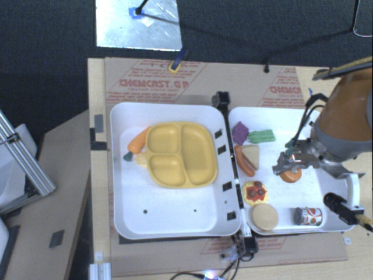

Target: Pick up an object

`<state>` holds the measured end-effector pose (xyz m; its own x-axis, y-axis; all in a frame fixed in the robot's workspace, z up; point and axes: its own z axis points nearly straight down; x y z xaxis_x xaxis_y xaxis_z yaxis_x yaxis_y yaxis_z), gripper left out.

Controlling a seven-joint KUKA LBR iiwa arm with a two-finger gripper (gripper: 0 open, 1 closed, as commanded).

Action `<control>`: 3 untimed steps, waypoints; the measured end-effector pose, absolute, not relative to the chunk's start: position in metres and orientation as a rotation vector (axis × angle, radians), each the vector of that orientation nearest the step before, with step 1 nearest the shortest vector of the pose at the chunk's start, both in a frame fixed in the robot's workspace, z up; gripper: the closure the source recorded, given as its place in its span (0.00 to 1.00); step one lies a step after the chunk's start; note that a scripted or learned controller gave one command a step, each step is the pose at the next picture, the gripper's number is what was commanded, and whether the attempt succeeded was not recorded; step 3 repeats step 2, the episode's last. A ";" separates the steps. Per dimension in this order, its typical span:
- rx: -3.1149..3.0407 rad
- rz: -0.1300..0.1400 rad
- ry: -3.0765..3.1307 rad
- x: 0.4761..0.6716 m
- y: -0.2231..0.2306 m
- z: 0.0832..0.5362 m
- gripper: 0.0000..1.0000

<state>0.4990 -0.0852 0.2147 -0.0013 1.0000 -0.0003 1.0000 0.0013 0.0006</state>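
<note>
1. We are looking down on two white bins: the left bin [125, 214] is holding a yellow divided tray [178, 154] with a toy carrot [139, 140] at the tray's nine o'clock edge; the right bin [280, 114] is holding the loose toy foods.

2. The grey arm, orange-banded, is reaching in from three o'clock, and the gripper [287, 163] is hanging low over the right bin, directly at an orange round object [291, 175].

3. We are treating that orange round object as the likely target. It is sitting near the centre of the right bin, at the gripper's six o'clock and touching or just under the tips; we cannot tell whether it is between the fingers or merely beside them, nor how wide the tool is set.

4. Neighbours are lying well apart from it: a purple piece [239, 132] and a green piece [261, 136] toward eleven o'clock, a sandwich wedge [252, 155] and a hot dog [245, 161] toward nine, a small pizza [255, 192] and a round bun [265, 217] toward seven, and a can [308, 216] toward five.

5. In our judgement, doing this step well means centring the tool over the object's widest part, descending straight until the tips are bracketing its sides, and closing before lifting; a round, smooth body is likely to roll out of an off-centre pinch.
</note>
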 end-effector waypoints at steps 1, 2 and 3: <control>2.214 0.003 2.226 0.503 -0.078 0.235 1.00; 2.220 0.000 2.222 0.503 -0.079 0.214 1.00; 2.220 0.000 2.222 0.503 -0.079 0.214 1.00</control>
